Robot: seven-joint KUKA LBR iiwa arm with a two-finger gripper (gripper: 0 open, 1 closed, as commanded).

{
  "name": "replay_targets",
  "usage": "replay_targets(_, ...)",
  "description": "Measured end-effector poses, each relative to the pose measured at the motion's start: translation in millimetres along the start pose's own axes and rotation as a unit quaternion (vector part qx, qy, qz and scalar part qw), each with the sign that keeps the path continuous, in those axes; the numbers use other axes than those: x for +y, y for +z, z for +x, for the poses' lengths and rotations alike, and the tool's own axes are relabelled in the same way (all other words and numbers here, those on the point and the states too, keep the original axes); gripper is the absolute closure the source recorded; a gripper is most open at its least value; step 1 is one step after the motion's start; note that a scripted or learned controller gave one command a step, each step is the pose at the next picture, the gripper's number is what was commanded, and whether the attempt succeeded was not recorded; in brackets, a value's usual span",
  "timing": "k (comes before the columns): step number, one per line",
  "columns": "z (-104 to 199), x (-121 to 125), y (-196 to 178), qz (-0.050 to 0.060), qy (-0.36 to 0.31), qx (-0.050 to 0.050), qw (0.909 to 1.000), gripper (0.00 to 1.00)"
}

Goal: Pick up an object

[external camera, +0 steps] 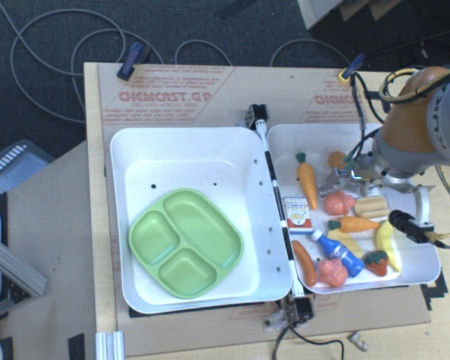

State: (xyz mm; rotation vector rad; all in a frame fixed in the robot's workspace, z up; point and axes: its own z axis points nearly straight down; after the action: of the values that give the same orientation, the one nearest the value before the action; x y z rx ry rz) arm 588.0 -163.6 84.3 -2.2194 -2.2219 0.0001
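The pincer (346, 175) hangs low over the right bin (427, 265), near the tabletop's far right corner, its metal tips just above a pink round toy (338, 202); whether it is open or closed cannot be told, since the wrist hides much of it. Nothing is seen between its tips. Just beside it on the right lies a tan bread roll (371, 205), and nearer the bins' shared wall an upright-lying orange carrot (307, 184) with a green top. Below the pink toy sits a second, smaller carrot (358, 224), then a blue bottle (340, 252), a yellow banana (386, 244) and a strawberry (376, 262) toward the tabletop's near right edge. A small printed carton (296, 212) rests against the dividing wall, with a reddish sausage (304, 262) and another pink lump (332, 272) below it. The left bin (135, 152) carries a green divided plate (184, 241) toward the near left side of the tabletop (210, 96).
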Motion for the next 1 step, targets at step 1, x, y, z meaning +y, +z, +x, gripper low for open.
replay_targets(1,18.6,-34.7,-0.1,0.0,0.001,0.0,1.0,0.0)
